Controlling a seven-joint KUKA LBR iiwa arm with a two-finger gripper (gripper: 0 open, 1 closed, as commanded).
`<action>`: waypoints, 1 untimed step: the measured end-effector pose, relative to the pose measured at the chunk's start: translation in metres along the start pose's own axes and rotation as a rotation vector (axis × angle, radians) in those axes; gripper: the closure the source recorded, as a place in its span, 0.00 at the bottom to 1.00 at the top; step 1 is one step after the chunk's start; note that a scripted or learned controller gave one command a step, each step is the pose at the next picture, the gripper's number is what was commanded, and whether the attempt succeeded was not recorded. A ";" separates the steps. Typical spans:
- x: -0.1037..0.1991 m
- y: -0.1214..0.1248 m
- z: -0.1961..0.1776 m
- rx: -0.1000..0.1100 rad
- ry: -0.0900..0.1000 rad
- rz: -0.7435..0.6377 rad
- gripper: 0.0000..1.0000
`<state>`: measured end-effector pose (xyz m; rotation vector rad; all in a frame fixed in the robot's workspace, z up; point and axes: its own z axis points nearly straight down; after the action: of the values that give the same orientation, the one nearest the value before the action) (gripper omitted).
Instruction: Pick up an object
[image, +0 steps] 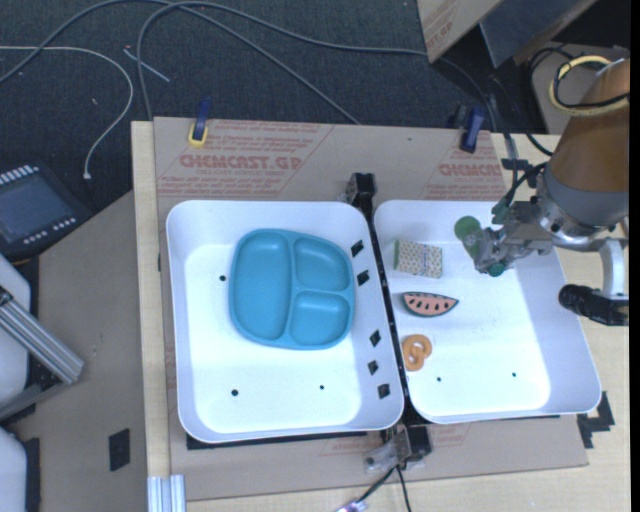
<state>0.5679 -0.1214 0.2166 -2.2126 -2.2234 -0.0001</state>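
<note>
Green object (467, 230) half hidden beside the gripper (490, 262), its grasp impossible to tell

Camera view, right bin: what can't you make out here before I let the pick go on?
- End effector: finger state unreadable; the wrist body hides it from above.
- Green object: partly behind the end effector; contact or grasp cannot be judged.
- Patterned square: print too small to identify.
- Arm: cut off by the right edge.
- Watermelon slice and pretzel show whole.
</note>
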 end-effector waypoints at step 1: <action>0.058 -0.009 0.007 0.000 0.000 -0.001 1.00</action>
<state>0.5587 -0.0633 0.2095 -2.2110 -2.2243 -0.0002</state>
